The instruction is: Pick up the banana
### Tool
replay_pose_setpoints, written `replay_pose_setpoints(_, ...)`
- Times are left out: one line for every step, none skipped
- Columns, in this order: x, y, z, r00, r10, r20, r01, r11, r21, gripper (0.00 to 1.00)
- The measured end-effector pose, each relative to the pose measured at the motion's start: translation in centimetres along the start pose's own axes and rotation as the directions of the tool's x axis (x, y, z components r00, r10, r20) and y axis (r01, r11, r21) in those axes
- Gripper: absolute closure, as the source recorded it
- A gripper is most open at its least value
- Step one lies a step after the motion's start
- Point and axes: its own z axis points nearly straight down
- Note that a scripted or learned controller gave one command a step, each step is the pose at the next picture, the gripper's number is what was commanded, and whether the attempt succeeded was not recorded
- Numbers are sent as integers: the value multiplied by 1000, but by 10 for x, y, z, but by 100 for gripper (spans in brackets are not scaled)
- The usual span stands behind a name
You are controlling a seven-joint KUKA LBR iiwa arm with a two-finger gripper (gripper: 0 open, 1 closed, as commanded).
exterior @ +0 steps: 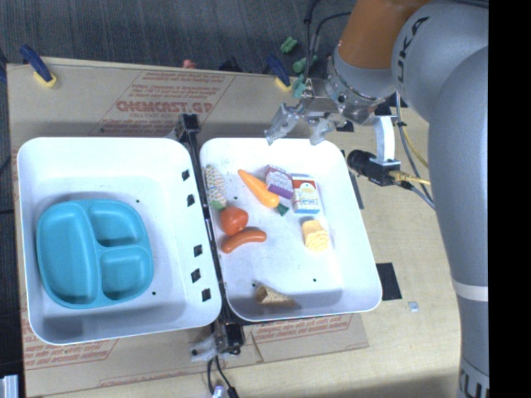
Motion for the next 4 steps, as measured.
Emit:
replay_pose_setpoints(-5,-40,132,819,574,-1,-574,819,4,0)
replay_pose_setpoints(10,-46,183,844,537,0,-537,844,3,0)
replay_pose_setpoints(16,-118,183,573,819,1,-819,573,6,0)
replay_pose_setpoints(28,-169,83,832,555,-2,-555,832,1,0)
